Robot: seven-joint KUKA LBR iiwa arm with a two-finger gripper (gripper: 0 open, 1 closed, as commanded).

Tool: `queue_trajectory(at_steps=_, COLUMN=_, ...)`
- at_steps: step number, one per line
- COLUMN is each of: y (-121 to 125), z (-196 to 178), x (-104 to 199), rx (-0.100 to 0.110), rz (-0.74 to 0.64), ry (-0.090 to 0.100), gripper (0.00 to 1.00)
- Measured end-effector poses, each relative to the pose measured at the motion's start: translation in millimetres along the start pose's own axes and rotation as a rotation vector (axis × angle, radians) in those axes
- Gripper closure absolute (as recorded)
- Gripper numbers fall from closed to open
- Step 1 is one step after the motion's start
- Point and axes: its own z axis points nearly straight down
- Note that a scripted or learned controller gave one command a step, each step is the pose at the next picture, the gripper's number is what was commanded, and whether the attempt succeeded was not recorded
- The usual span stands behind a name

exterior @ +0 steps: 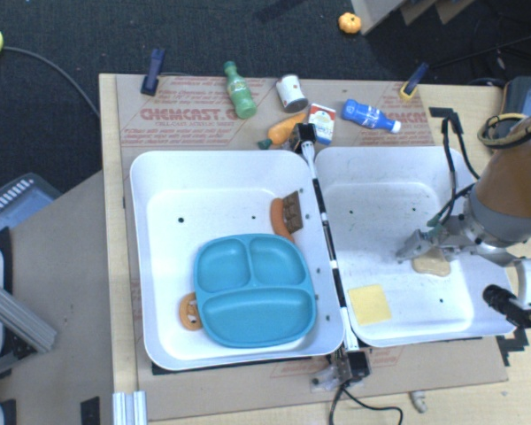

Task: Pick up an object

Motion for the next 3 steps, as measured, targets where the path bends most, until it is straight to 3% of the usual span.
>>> queue_trajectory(at_steps=1, y=51, z=15, x=-34, rx=0.001, rz=-0.003, ry=0.001, gripper=0.00)
queue_trajectory(at_steps=2, y=5, z=-37, x=-31, rx=0.002, rz=-0.001, ry=0.001, gripper=0.00)
queue_trajectory(at_steps=3, y=14, z=13, x=-5, rx=-0.002, rz=-0.002, ry=-0.001, gripper=0.00)
